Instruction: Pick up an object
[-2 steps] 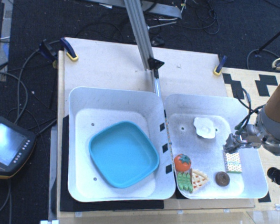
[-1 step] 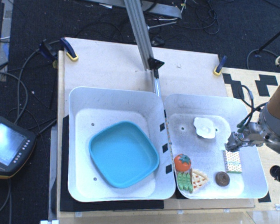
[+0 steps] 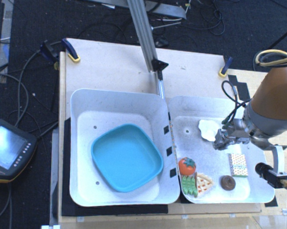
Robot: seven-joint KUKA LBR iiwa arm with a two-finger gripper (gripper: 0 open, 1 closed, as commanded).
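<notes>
A KUKA arm's gripper [image 3: 222, 140] is hovering low over the right bin [image 3: 183, 109], just beside a white object [image 3: 207, 129].

From the overhead camera, whether its jaws are parted or gripping anything cannot be told. Nearby are lying a patterned box [image 3: 238, 164], its print unreadable, a brown disc [image 3: 228, 182], a tomato [image 3: 187, 165] and a pizza slice [image 3: 203, 184]. The left bin [image 3: 85, 102] is holding a blue tray [image 3: 126, 157]. A pale bench [image 3: 112, 65] is standing on dark carpet [image 3: 27, 30], with a lit teach pendant [image 3: 5, 149] lying alongside.
</notes>
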